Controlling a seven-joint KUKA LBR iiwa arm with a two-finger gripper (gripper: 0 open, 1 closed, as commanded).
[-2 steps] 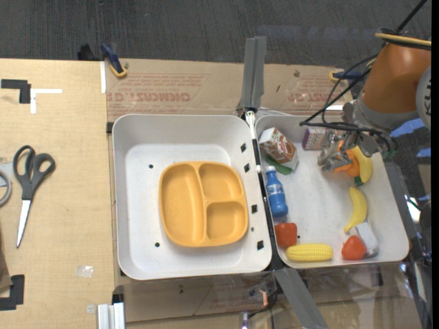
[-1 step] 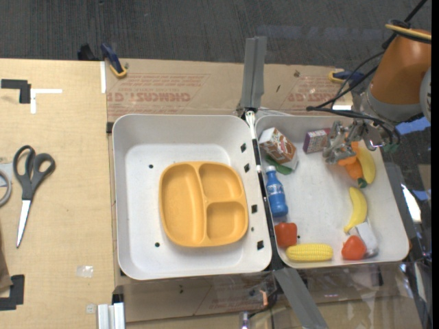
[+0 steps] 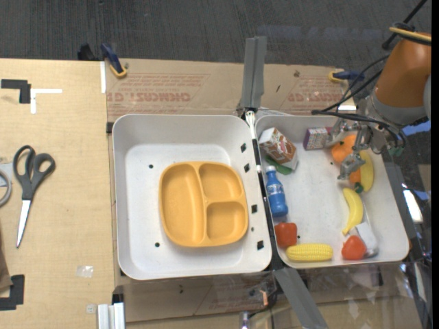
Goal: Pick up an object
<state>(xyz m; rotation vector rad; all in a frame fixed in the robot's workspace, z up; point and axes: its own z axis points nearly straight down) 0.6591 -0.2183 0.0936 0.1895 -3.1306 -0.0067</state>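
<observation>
- The arm [image 3: 406, 74] is cut off by the picture's right edge, so you see just its orange band and part of the wrist.
- The gripper [image 3: 354, 162] sits in a tangle of metal and cables; you cannot tell how its fingers stand.
- An orange object [image 3: 342, 149] lies partly hidden behind the gripper, its kind unclear.
- The small purple box [image 3: 317, 138] has print too small for you to read.
- At the left edge, a round grey thing [image 3: 3, 187] beside the scissors [image 3: 29, 184] is cut off.

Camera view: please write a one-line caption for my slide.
Gripper low in the right bin among toy foods; yellow divided plate in the left bin.
</observation>
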